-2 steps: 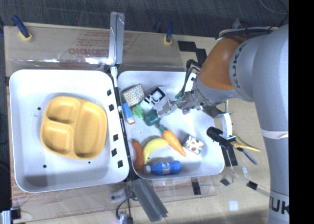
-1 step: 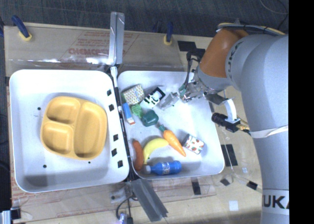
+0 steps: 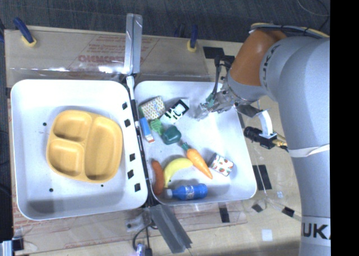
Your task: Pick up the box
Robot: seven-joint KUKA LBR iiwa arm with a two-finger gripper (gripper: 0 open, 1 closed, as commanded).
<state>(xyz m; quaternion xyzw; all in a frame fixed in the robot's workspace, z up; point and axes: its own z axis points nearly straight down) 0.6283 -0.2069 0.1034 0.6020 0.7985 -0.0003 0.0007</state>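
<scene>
Several small boxes lie in the right bin (image 3: 241,154). A tan patterned box (image 3: 152,106) sits near the bin's back left. A black-and-white box (image 3: 177,110) lies just right of it. A white carton with red spots (image 3: 221,164) rests toward the front right, and a thin blue-and-red box (image 3: 147,130) lies along the left wall. My gripper (image 3: 203,109) hangs low over the back of the right bin, just right of the black-and-white box, with nothing seen in its hold.
The right bin also holds a green object (image 3: 170,135), a carrot (image 3: 197,161), a banana (image 3: 176,168), a brown sausage (image 3: 157,176) and a blue bottle (image 3: 189,192). A yellow divided plate (image 3: 84,145) sits in the left bin (image 3: 28,193). The grey arm (image 3: 297,98) fills the right side.
</scene>
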